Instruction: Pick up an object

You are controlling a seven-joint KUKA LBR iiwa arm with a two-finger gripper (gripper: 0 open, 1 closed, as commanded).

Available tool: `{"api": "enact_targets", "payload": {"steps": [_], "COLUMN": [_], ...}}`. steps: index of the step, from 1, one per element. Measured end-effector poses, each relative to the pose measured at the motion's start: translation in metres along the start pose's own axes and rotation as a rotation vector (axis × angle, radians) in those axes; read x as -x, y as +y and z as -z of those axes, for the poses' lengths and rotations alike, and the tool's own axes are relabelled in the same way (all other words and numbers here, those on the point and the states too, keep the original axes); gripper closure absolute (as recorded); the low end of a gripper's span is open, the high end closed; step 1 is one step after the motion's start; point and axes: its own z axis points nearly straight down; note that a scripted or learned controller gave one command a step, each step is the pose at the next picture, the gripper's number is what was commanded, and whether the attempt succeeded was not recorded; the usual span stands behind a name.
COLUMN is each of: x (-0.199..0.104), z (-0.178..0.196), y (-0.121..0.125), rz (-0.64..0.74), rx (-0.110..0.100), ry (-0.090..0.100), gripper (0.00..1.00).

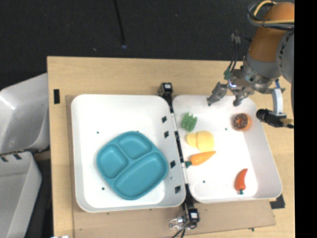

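I look down at a slant on a wooden desk [109, 73] with two shallow white bins side by side. The left bin [84, 133] holds a teal divided plate [131, 165], lying a little askew near the middle.

The right bin [262, 152] holds the small toys. A green leafy piece [188, 121] lies near the bin's left wall, toward the far side. Just in front of it is a yellow piece [200, 140], and touching that on its near side, an orange carrot [202, 157]. A round brown-and-red piece [241, 122] sits near the right wall. A red pepper [240, 180] lies alone toward the near right corner.

My arm [267, 38] comes in from the upper right, grey with its orange band. The pincer [226, 97] hangs over the far edge of the right bin, its two fingers spread apart with nothing between them. It is well clear of every toy; the round piece is the closest.
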Motion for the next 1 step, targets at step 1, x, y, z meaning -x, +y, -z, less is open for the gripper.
{"api": "enact_targets", "payload": {"steps": [1], "x": [-0.0005], "z": [0.0089], "y": [0.0028], "rz": [0.003], "rx": [0.015], "ry": [-0.002], "gripper": [0.0]}}
